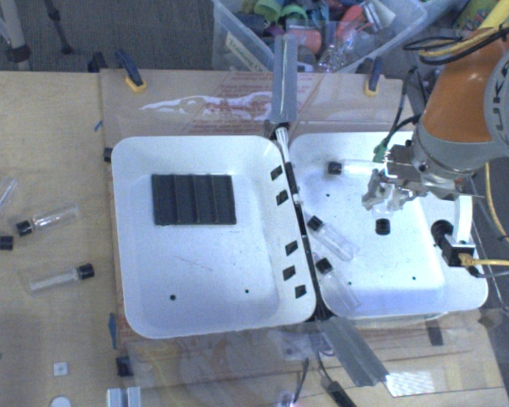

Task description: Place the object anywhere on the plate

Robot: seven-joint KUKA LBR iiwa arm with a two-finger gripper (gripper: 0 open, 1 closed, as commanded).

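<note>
grey arm (471, 100) slants its end effector (388, 195) over the right bin (424, 282).

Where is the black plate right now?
The plate lies flat in the left bin, toward its far side, left of the divider between the bins. The pincer is over the right bin.

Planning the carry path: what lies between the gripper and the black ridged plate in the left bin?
In the camera view, between the gripper and the black plate lie a capped clear vial and the bins' divider with its black clips.
</note>
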